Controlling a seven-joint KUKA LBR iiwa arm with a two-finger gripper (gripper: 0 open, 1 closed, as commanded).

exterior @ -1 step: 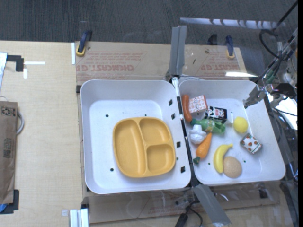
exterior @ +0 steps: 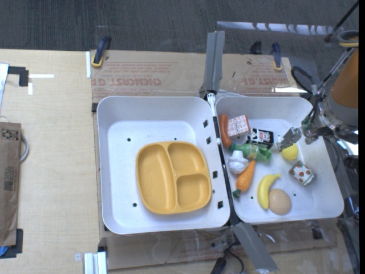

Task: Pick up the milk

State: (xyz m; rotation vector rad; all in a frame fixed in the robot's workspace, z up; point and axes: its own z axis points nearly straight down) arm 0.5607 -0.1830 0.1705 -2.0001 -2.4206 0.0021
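A lemon [exterior: 290, 152] sits just below the jaws, with a small spotted box [exterior: 301, 174] lower still. Down and to their left, a banana [exterior: 264, 190] touches a tan egg-shaped thing [exterior: 279, 201]. A carrot [exterior: 246, 177] lies further left. Well to the jaws' left, a yellow divided plate [exterior: 171, 177] rests in the left bin [exterior: 114, 153].

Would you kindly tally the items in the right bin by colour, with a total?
Yellow: 2, banana and lemon
Orange: 2, carrot and sausage
Green: 1, bottle
White: 1, garlic
Tan: 1, egg
Printed cartons: 3
Total: 10
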